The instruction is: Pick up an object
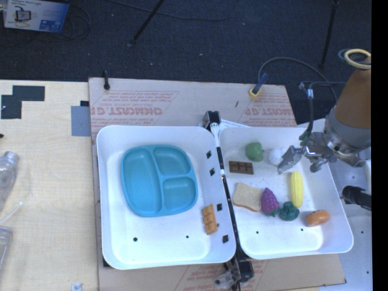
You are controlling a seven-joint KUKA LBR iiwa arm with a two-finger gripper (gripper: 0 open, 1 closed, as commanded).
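Note:
The right bin [339, 235] holds several toy foods: a green piece [254, 151], a small white ball [276, 156], a brown chocolate bar [240, 168], a bread slice [247, 196], purple grapes [269, 200], a dark green broccoli [288, 211], a yellow corn cob [296, 188] and an orange piece [317, 217]. My gripper [301, 163] hangs over the bin's upper right part, open, just above the corn cob and right of the white ball. Nothing sits between its fingers.
The left bin [115, 235] holds a blue divided plate [160, 179] and a small orange waffle piece [210, 219] by its right wall. A raised divider [221, 180] separates the bins. Clear plastic bottles [6, 174] lie at the far left on the bench.

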